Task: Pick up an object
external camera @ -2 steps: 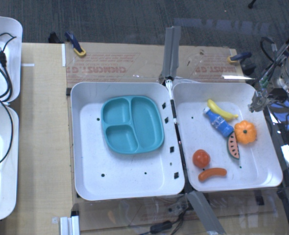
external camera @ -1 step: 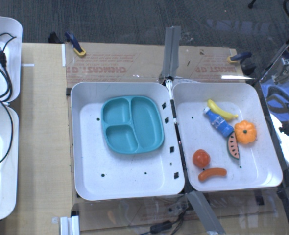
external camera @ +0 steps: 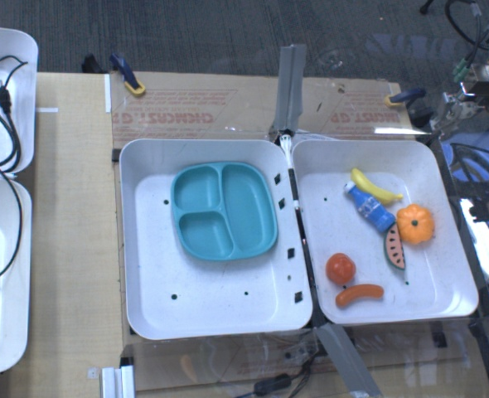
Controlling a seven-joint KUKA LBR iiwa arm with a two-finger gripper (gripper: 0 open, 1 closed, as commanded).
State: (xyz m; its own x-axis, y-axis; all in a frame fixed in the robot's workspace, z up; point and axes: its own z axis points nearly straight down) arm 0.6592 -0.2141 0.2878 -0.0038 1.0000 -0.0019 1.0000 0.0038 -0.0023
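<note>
Lying in the right bin (external camera: 443, 247), six small toys are seen: a banana (external camera: 375, 187) at about one o'clock of the bin's middle, a blue bottle (external camera: 370, 208) just under it and touching it, an orange pumpkin (external camera: 415, 224) at three o'clock, a watermelon slice (external camera: 394, 248) just beside the pumpkin at its seven o'clock, a red tomato (external camera: 341, 268) at seven o'clock, and a sausage (external camera: 359, 295) at six o'clock near the front wall. A teal divided plate (external camera: 225, 210) is set in the middle of the left bin (external camera: 145, 247).

No candidate has been grasped yet; any of the toys may be taken, it is judged. Trouble is most likely where things crowd. The banana and bottle are in contact, so a descent on one could be blocked by the other, or both could be nudged aside. The pumpkin and tomato are rounded and could be squeezed out from between closing fingers. The sausage and the flat watermelon slice lie low, and a shallow descent could pass over them. The tomato, standing apart from its neighbours, is judged the safest choice.

As for the gripper, whether it is spread or pressed together cannot be told from this view, and nothing can be said to be held or touched by it.
</note>
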